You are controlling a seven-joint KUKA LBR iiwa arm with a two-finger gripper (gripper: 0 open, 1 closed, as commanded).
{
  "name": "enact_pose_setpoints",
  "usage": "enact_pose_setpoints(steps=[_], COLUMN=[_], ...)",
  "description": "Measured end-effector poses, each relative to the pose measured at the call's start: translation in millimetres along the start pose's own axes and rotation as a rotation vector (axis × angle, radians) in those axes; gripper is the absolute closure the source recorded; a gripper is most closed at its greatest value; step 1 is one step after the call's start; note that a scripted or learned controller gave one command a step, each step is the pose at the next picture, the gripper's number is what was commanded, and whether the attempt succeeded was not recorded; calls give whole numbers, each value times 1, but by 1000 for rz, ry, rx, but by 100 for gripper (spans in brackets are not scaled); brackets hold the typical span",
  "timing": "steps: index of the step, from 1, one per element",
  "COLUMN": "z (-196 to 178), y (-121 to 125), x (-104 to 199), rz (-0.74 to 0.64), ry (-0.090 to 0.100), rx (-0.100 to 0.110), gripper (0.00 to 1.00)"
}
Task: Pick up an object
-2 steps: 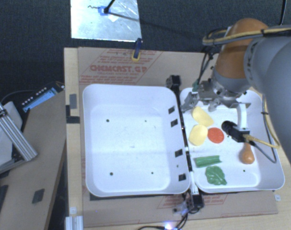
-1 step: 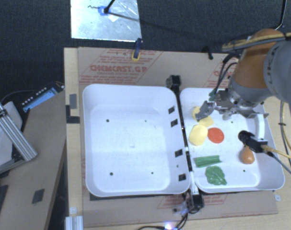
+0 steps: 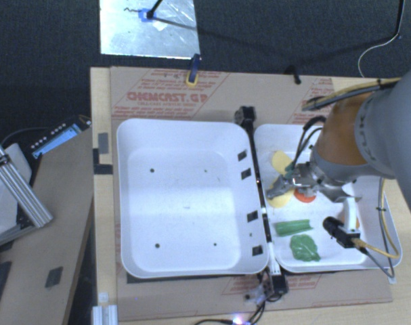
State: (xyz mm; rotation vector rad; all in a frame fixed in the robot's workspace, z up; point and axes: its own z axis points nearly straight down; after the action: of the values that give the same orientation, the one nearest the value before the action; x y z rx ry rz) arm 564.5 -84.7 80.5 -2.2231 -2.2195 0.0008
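Note:
My gripper [image 3: 285,185] is low in the right bin [image 3: 374,259], near its left wall. A pale yellow object [image 3: 280,160] lies just behind the gripper, and another yellow piece [image 3: 279,199] shows right under the gripper's tip; whether the two are one thing I cannot tell. An orange-red object [image 3: 305,196] sits just right of the gripper, partly hidden by the wrist. Nearer the front lie a green stick [image 3: 292,227] and a green leafy lump [image 3: 304,248].
The left bin [image 3: 134,202] is a wide white tray beside the right one, parted from it by a black-clipped divider [image 3: 256,181]. The grey arm [image 3: 388,127] covers the right bin's back right part. Cardboard lies under both bins.

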Motion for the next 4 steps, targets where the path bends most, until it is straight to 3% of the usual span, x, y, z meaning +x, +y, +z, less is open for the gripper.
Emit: enact_pose_setpoints(steps=[1, 2, 3, 4], z=[-17, -6, -6, -6], y=[3, -78, -26, -27], x=[1, -9, -8, -9], rz=[-3, 1, -7, -3], ry=[0, -1, -1, -3], rx=[-8, -7, -9, -9], gripper=[100, 100, 100, 0])
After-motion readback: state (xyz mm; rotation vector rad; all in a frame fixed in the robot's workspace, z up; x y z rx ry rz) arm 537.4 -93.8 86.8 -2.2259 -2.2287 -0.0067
